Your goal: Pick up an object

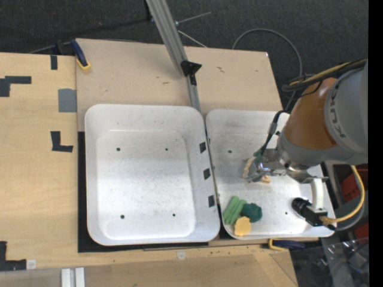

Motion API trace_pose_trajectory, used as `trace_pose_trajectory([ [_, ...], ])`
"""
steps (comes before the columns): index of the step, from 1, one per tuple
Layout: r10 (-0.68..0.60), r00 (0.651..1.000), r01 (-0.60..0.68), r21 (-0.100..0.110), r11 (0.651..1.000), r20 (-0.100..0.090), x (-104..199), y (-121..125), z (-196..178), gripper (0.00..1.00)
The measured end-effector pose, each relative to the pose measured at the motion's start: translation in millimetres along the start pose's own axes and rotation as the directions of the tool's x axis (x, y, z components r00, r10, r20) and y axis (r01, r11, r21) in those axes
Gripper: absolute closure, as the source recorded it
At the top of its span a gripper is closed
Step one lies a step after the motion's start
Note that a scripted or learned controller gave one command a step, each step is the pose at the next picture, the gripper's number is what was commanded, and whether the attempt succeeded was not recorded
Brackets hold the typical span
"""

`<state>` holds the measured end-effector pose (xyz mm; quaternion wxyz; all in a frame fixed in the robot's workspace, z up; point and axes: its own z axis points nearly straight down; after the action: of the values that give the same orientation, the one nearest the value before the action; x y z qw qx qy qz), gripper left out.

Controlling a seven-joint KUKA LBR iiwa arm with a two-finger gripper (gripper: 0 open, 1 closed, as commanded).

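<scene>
My gripper (257, 170) hangs low over the middle of the right bin (239, 130), reaching in from the right under the grey and orange arm (317, 127). At that bin's front left corner lies a small cluster: a light green ridged piece (234, 208), a dark green lump (254, 212) touching it on the right, and a yellow piece (242, 226) just in front. The cluster lies some way in front of the gripper, apart from it. Nothing shows plainly in the gripper's grasp.
The left bin (143, 172) sits beside the right one, their rims meeting at a divider (206, 172). A slanted metal pole (170, 34) rises behind the bins. A blue and yellow clamp (81, 55) sits at the bench's back left.
</scene>
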<state>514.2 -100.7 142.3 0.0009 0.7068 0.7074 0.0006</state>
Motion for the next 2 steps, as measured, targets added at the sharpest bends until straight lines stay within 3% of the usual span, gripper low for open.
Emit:
trace_pose_trajectory([
  [2,0.0,1.0,0.0,-0.001,1.0,0.0,6,-9,-97,1.0],
])
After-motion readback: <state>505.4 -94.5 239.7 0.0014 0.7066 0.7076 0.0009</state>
